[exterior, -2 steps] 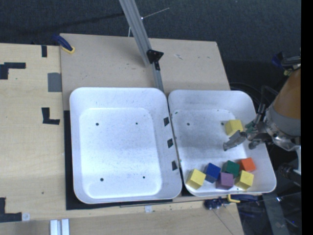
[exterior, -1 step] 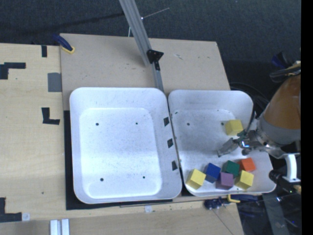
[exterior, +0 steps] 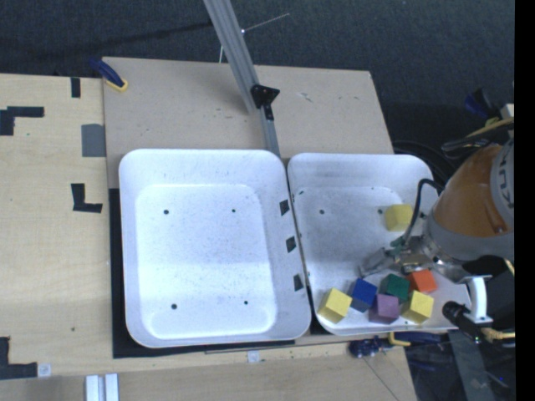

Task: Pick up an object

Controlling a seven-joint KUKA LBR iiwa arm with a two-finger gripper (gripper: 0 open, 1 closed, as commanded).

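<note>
blocks (exterior: 378,299): small, bright, mixed colours, clustered.

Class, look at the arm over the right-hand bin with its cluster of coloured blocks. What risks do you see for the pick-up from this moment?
1. The blue block, green block, purple block and orange block sit packed together, so the gripper may nudge neighbours or catch two.
2. These blocks lie close to the right bin's front rim, leaving little room; one might be pushed against the wall.
3. The yellow block beside the arm could get knocked.
</note>
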